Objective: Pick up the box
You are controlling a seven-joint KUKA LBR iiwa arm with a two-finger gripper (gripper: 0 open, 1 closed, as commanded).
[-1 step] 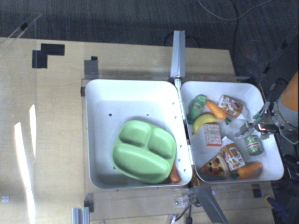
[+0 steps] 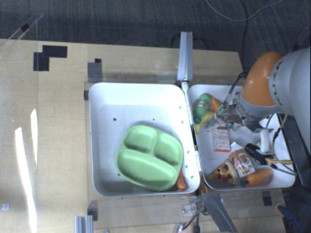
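Grey arm [image 2: 286, 81] over right bin [image 2: 286, 181]; gripper [image 2: 224, 116] just above the box [image 2: 221, 140], grip state unclear.

You have two bins side by side on the bench [image 2: 58, 144]. In the left bin [image 2: 104, 106] a divided tray [image 2: 149, 157] lies upside down toward the near right corner. The right bin [image 2: 286, 181] holds the clutter: a round item [image 2: 201, 103] at the far left corner, a flat card [image 2: 221, 140] near the middle, and the box [image 2: 242, 163] toward the near edge, touching a packet [image 2: 223, 174] on its left. The arm [image 2: 272, 84] reaches over the right bin's far side, with the gripper [image 2: 224, 116] above the card.
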